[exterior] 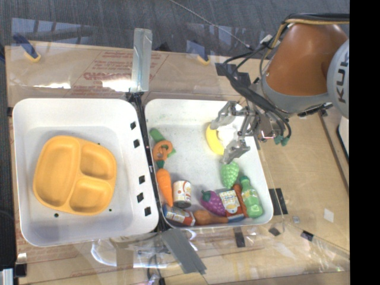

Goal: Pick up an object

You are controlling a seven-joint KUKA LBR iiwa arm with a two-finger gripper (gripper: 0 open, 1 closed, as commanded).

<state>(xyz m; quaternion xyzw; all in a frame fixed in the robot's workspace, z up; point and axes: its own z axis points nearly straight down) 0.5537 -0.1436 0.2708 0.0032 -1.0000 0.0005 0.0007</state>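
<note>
I read the gripper (228,134) as spread open above the right bin (196,108), its fingers straddling the yellow banana (214,140) without clamping it. The banana lies apart from the crowded toys along the bin's lower edge, presumably easing access.

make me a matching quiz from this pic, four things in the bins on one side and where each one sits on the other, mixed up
Things:
1. tray
2. banana
3. carrot
4. green bottle

Places:
A. right bin, against its left wall
B. right bin, near its lower right corner
C. left bin
D. right bin, upper part, between the fingers of the claw

Pairs: 1-C, 2-D, 3-A, 4-B
</note>
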